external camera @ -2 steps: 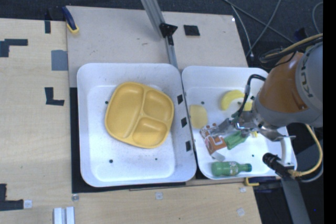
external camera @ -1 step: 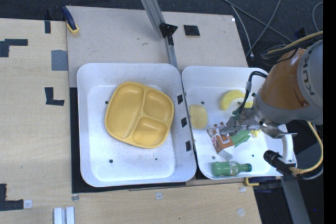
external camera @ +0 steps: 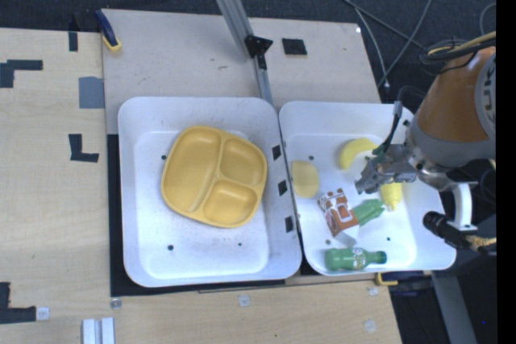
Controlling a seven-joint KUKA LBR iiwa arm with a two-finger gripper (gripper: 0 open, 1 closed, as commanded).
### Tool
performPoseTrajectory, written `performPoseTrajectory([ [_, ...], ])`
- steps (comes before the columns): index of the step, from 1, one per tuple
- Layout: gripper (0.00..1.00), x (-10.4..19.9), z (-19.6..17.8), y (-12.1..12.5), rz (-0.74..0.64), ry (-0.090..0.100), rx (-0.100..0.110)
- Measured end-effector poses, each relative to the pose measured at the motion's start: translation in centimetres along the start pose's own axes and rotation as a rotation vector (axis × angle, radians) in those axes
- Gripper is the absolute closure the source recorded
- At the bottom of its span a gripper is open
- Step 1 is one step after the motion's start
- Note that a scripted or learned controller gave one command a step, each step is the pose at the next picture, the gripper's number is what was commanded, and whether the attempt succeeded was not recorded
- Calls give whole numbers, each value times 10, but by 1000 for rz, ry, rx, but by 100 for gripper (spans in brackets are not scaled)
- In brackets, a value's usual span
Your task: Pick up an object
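Objects for picking lie clustered in the right bin, which sits on the counter beside the left bin. The left bin carries a yellow divided tray. In the right bin, a pale yellow round piece lies near the bin's left wall, a yellow banana-like piece toward its far edge, a red-and-white packet in the middle touching a green item, a green bottle on its side along the near edge, and a small yellow piece just beside the gripper.

The gripper hangs low over the middle of the right bin, between the banana-like piece and the small yellow piece. How far its jaws stand apart cannot be told at this angle, and nothing is visibly held.

To do this well, I judge the arm should commit to one item with room around it. The bottle lies apart from the rest and looks an easier target than the touching packet and green item, where closing could catch both or push them aside.
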State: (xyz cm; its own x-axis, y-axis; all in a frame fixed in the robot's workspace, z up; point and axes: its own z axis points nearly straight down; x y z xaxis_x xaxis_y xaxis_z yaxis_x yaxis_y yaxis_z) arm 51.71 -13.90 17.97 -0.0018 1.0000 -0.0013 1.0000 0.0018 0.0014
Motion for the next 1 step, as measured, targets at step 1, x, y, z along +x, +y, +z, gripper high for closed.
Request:
performPoseTrajectory([
  [1,100,-5,-61,-2,1,0,-2],
])
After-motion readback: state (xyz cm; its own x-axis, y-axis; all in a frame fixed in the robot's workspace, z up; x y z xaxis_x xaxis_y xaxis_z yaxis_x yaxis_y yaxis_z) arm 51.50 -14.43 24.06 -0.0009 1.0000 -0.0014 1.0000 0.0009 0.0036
